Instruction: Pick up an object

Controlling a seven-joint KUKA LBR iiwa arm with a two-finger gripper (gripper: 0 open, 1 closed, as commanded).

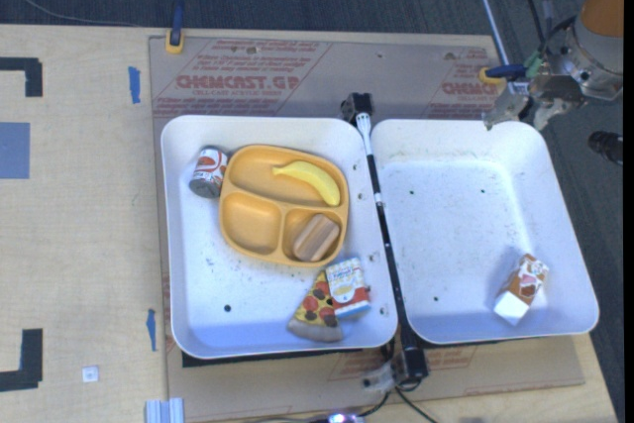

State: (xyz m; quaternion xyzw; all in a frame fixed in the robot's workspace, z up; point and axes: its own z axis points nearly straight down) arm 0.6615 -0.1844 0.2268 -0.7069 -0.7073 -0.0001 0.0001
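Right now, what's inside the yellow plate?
The yellow plate holds a banana in its long top compartment and a brown bun-like food in the lower right one. The lower left compartment looks bare. Whatever lies under the plate is covered.

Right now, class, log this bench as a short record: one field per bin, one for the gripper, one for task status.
left bin: yellow divided plate holding a banana and a bread roll; a drink can lying beside the plate; a pizza slice with a small carton at the front
right bin: one small carton-like item near the front right corner
gripper: above the right bin's far right corner, nothing seen between its fingers
task status: no object picked up yet
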